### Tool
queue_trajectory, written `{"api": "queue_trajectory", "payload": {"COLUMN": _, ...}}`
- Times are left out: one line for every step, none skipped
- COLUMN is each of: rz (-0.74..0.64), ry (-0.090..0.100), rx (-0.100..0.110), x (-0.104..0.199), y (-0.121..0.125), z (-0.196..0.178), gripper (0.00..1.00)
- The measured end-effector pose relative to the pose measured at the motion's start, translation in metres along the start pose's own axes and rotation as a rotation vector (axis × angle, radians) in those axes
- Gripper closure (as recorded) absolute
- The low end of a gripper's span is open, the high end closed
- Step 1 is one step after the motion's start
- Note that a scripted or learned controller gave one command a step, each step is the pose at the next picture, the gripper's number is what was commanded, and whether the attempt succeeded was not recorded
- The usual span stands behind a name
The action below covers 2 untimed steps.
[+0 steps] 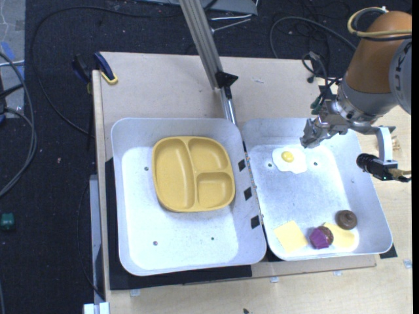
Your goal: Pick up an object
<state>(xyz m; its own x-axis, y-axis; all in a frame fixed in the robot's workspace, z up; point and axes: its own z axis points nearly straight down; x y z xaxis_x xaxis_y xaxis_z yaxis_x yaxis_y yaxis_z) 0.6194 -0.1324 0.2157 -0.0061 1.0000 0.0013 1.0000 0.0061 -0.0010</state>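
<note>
My gripper [310, 140] hangs over the back of the right bin [314, 188], just right of and above a toy fried egg [290, 160] that lies on the bin floor. Nothing shows between the fingers. Along the bin's front edge lie a pale yellow cheese square [290, 235], a purple toy [320, 237] on a second yellow piece [344, 240], and a brown chocolate doughnut [346, 220].
The left bin [141, 241] holds a yellow divided plate [194, 173] with three compartments. A metal pole [204, 38] slants down to the bench behind the two bins. Cables lie on the dark floor around the bench.
</note>
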Motion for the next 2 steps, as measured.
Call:
{"api": "queue_trajectory", "payload": {"rz": -0.001, "ry": 0.0, "rx": 0.0, "x": 0.048, "y": -0.019, "z": -0.001, "gripper": 1.0}}
{"api": "queue_trajectory", "payload": {"rz": -0.003, "ry": 0.002, "rx": 0.0, "x": 0.112, "y": -0.026, "z": -0.007, "gripper": 1.0}}
